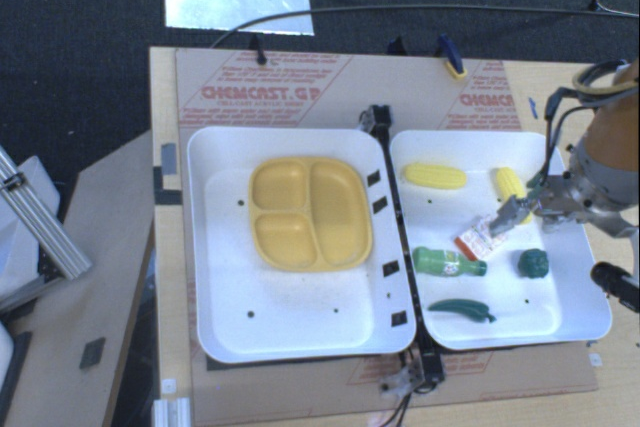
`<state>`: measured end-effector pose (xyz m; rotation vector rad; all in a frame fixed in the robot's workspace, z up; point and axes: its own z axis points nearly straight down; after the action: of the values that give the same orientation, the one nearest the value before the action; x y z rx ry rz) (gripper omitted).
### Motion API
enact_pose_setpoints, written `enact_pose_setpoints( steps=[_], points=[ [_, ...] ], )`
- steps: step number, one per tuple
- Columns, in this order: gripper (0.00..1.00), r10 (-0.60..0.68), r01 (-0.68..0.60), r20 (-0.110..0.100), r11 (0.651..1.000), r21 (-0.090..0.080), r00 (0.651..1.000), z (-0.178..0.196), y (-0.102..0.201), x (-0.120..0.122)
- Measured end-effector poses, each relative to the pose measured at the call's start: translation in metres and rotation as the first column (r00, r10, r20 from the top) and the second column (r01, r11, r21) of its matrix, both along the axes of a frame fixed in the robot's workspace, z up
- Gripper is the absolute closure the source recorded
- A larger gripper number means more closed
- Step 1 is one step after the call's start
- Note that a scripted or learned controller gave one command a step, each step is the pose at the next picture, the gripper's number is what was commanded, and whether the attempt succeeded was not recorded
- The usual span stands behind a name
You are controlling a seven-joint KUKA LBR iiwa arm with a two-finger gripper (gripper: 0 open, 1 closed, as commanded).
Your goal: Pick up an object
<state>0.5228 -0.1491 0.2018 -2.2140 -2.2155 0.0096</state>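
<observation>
Desk (250, 80): pale wood surface with a printed cardboard sheet, bearing two shallow white plastic bins side by side. Left bin (215, 315): holds one yellow plastic plate (308, 213), rounded-square, three compartments, smooth, lying flat at the bin's centre with wide bare floor around it. Right bin (580, 315): one yellow corn cob (435, 177), knobbly, near the far-left corner; a second, shorter corn cob (510, 182) at the far edge; a red-and-white packet (478, 240), flat and crinkled, at the centre; a green bottle (448, 262) lying on its side just in front of the packet; a dark green broccoli piece (533, 263), lumpy, toward the right edge; a dark green pepper (461, 310), long and curved, near the front edge. Gripper (512, 213): grey metal, low over the right bin's centre, its tip at the upper end of the packet; how far open cannot be told, nor whether it touches the packet.
</observation>
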Motion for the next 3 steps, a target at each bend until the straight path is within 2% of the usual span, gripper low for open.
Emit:
enact_pose_setpoints(
  steps=[1,2,3],
  points=[
    [0.00,0.003,-0.003,0.012,1.000,-0.002,1.000,0.006,0.000,0.003],
    [0.00,0.001,-0.001,0.009,1.000,-0.002,1.000,-0.056,-0.001,0.004],
    [0.00,0.001,-0.001,0.009,1.000,-0.002,1.000,-0.099,0.002,0.001]
  ],
)
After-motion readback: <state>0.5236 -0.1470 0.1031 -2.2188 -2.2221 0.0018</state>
